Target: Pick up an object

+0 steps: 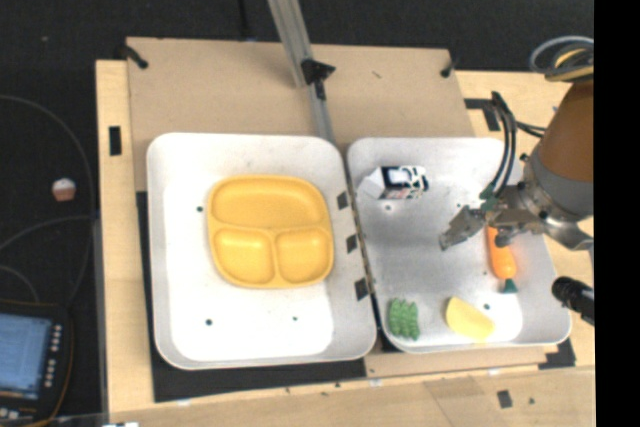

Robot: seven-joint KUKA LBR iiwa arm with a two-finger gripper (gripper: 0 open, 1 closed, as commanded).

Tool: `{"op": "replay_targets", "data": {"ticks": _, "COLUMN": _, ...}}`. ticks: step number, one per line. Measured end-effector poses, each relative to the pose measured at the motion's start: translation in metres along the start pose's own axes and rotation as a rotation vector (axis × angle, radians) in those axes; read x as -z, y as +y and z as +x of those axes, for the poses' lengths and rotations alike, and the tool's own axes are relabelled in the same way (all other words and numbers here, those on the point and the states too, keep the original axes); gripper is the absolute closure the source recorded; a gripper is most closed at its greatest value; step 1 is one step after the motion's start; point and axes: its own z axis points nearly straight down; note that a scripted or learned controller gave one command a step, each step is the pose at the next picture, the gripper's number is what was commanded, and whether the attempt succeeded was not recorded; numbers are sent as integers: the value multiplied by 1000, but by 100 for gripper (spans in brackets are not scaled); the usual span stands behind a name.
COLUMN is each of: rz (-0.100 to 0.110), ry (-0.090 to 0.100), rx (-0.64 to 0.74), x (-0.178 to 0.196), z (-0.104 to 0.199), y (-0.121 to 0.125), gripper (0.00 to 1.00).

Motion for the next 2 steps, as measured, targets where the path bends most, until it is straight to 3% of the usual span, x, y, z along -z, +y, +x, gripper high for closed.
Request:
{"op": "replay_targets", "data": {"ticks": 1, "rz": 0, "ry": 0, "rx": -2, "x": 0, "z": 0, "y": 0, "gripper": 0}}
{"op": "replay_targets", "data": {"ticks": 2, "rz": 5, "ry": 0, "rx": -2, "x": -51, "z": 6, "y": -7, "gripper": 0}}
